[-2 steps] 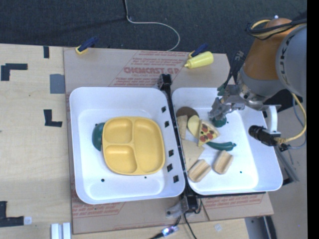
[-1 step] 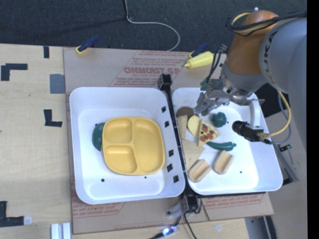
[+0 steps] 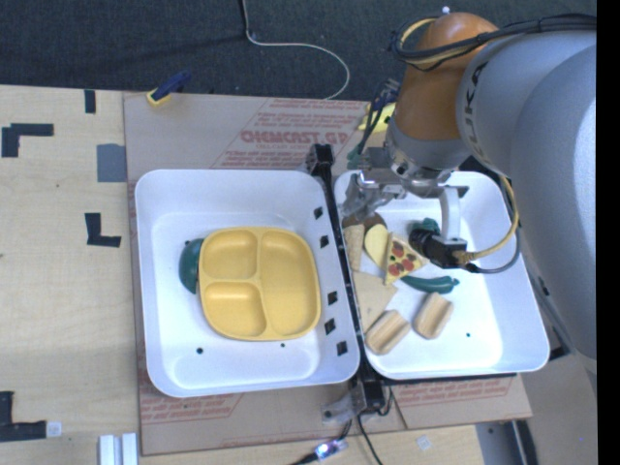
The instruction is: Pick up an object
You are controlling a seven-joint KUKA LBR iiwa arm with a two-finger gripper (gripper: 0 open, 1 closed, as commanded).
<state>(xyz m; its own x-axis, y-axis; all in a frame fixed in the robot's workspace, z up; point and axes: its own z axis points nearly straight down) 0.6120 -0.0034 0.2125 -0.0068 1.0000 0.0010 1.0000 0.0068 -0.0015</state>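
From my screen the arm takes the whole upper right, and its wrist hangs low over the right bin. The left bin keeps a yellow divided plate, with something dark green just showing from under the plate's left edge. In the right bin lie two bread-like pieces, a pizza slice, a pale wedge and a green pepper-like thing, all near each other. The gripper is at the bin's upper left corner, just above the pale wedge. Whether it is wide or narrow, I cannot tell. I see nothing lifted, so I judge the pick is not yet done; grasping and raising are left.
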